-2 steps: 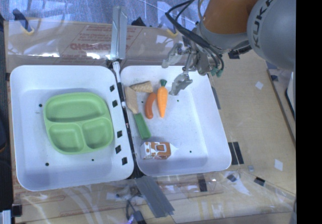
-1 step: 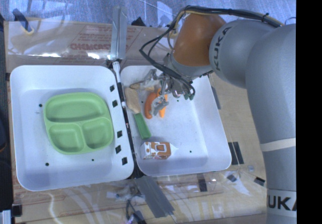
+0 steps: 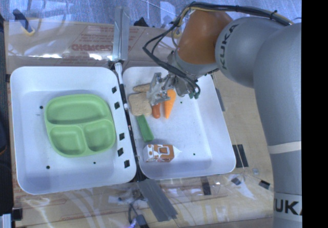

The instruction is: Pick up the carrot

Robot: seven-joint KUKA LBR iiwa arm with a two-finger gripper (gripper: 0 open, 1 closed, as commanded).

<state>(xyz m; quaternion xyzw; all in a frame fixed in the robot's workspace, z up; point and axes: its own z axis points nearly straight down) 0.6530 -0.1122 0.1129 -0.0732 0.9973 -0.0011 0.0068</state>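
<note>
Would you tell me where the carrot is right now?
The carrot lies in the upper part of the right bin, under the gripper, just right of the tan bread piece.

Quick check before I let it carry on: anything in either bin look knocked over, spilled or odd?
Nothing stands out. The green tray sits flat in the left bin. In the right bin, the gripper is down at the carrot, beside the bread, green stick and small packet, with no spill.
</note>
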